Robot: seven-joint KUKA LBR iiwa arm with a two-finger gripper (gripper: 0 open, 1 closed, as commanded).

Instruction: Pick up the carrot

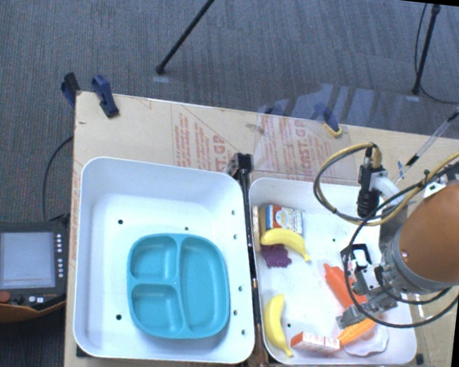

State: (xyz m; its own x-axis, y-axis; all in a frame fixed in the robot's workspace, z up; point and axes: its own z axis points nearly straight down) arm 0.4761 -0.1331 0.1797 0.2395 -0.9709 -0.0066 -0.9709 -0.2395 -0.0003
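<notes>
Two white bins share the bench. Nearest the camera, at five o'clock in the right bin, a small box lies by an orange piece, with one banana beside them at about seven o'clock. The carrot lies slantwise just above, touching the gripper, which hangs at the bin's three o'clock side, probably lined up for a grasp; whether its jaws are open or closed cannot be told. Farther back sit a purple lump, a second banana and a carton. The left bin holds a blue divided plate. Cardboard covers the bench; grey carpet lies beyond.
</notes>
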